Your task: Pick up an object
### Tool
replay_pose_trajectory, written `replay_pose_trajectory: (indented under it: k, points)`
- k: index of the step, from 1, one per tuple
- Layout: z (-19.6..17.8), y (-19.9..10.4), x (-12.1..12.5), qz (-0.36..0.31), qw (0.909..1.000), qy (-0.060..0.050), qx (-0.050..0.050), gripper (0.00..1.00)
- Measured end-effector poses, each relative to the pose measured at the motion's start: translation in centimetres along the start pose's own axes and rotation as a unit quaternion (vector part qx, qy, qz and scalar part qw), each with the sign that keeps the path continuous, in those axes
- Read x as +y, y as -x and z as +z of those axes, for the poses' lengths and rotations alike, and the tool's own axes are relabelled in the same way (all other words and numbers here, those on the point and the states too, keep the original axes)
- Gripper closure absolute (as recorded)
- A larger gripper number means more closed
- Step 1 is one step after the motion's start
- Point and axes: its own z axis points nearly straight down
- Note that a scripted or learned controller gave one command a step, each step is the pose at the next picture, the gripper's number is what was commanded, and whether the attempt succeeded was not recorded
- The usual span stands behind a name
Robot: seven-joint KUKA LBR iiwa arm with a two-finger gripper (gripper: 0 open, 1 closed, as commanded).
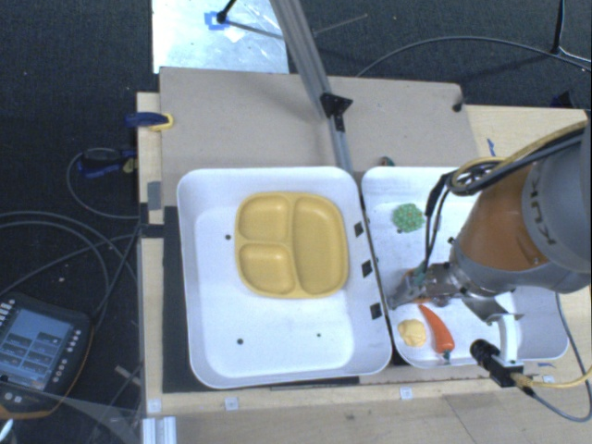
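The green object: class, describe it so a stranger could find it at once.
Start at the right bin, beside the one holding the yellow divided tray. Near its far edge lies the green object, small, round and bumpy; the orange carrot-like piece and pale yellow lump sit nearer.

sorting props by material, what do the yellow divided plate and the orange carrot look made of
Yellow divided plate: probably moulded plastic, with an even colour, soft sheen and rounded compartment ridges. Orange carrot: likely plastic or rubber toy food, uniformly bright and smooth; too small to tell which.
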Motion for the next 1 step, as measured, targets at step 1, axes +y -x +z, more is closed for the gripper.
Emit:
replay_pose_trajectory:
  k: [1]
  points:
    - [-1.15,0.00,0.12,0.000,1.0000,0.002,0.000,1.00]
